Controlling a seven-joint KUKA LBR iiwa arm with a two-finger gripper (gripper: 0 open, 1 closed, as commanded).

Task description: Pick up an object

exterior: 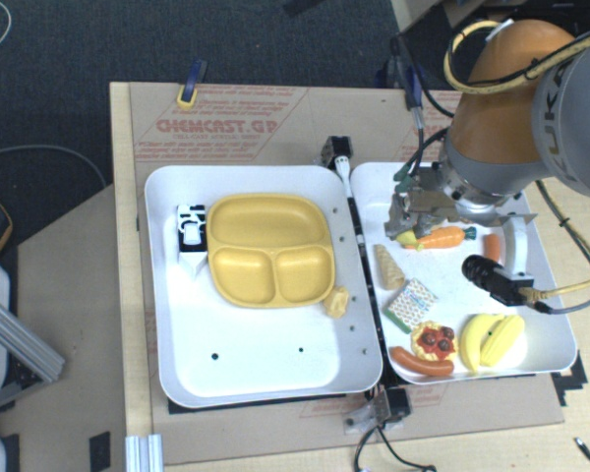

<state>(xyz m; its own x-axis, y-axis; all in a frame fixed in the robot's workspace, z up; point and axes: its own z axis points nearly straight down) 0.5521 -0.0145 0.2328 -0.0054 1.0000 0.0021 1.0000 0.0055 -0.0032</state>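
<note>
gripper [413, 226] fingers hidden; arm [531, 96] edge-cropped

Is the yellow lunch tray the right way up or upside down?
Right way up. The yellow tray lies flat in the left bin, its three hollow sections facing upward.

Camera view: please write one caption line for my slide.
Gripper low over the toy carrot in the right bin; yellow tray in the left.

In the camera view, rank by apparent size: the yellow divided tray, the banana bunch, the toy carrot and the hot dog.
1. yellow divided tray, by far
2. banana bunch
3. toy carrot and hot dog: alike in length, and the gripper hides the carrot's left end, so unranked.
</note>
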